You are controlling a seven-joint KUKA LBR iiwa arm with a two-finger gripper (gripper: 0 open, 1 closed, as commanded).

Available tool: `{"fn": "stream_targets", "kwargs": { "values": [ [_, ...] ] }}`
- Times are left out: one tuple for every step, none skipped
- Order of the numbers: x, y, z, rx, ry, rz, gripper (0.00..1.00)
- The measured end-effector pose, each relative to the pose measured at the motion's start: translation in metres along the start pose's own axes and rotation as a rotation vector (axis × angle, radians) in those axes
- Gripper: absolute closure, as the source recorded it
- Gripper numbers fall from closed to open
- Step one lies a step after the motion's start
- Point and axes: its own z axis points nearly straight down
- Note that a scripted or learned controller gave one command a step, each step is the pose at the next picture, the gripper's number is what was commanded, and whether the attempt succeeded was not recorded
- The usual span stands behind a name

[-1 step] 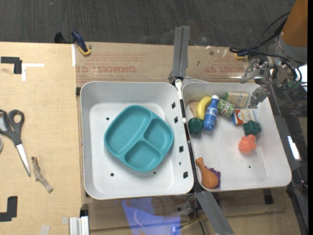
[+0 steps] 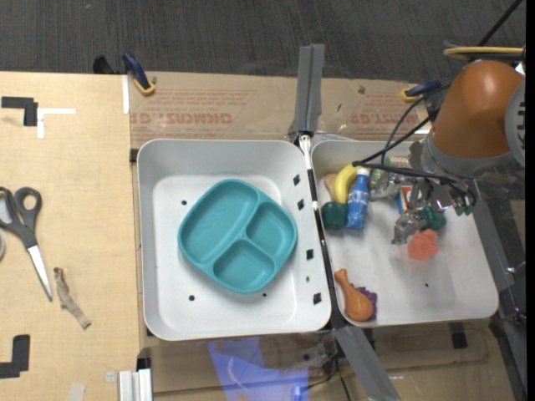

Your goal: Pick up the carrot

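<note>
The metal two-finger gripper (image 2: pixel 407 226), finger state indiscernible, hangs over a reddish round object (image 2: pixel 423 245) mid-bin, while the orange plastic carrot (image 2: pixel 354 297) lies ungrasped at the right white bin's (image 2: pixel 468 303) near-left corner; pickup remains.

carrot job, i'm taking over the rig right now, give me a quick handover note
Gripper: low in the right white bin, above a reddish-orange rounded toy; nothing visibly held.
Orange carrot: lying at the right bin's front left corner, on a small purple item, well apart from the gripper.
Others: yellow banana, blue bottle and dark green item along the left wall; teal divided plate in the left bin.
Done: nothing yet.
Left: reach, grasp and lift the carrot.
</note>
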Motion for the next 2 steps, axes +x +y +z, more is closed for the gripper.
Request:
{"fn": "stream_targets", "kwargs": {
  "values": [
    [0.041, 0.060, 0.027, 0.001, 0.001, -0.215, 0.00],
    [0.054, 0.013, -0.032, 0.001, -0.002, -0.524, 0.00]
  ]
}}
